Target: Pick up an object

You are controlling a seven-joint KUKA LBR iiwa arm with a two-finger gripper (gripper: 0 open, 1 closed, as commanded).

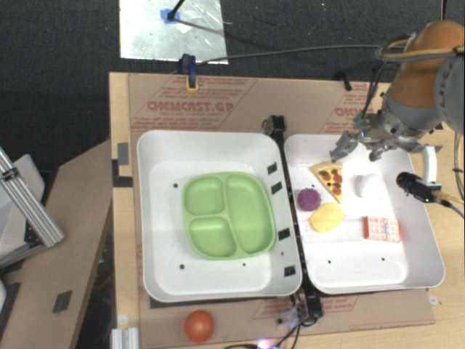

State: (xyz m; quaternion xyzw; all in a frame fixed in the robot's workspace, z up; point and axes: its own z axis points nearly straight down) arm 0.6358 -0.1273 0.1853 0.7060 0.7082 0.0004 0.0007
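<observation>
The right bin (pixel 407 267) holds several small items: a pizza slice (pixel 328 178), a purple ball-like piece (pixel 309 198), a yellow lump (pixel 327 217), a pale white piece (pixel 365 185) and a red-and-white packet (pixel 381 228). My gripper (pixel 360 152) hangs over the bin's far edge, just behind the pizza slice and the white piece. Its fingers are spread open, and nothing sits between them.
A green divided plate (pixel 227 214) lies in the left bin (pixel 156 195). An orange ball (pixel 198 326) rests on the bench in front of the bins. A black clip (pixel 275 126) stands where the two bins meet at the back. A cable (pixel 305 49) runs behind the arm.
</observation>
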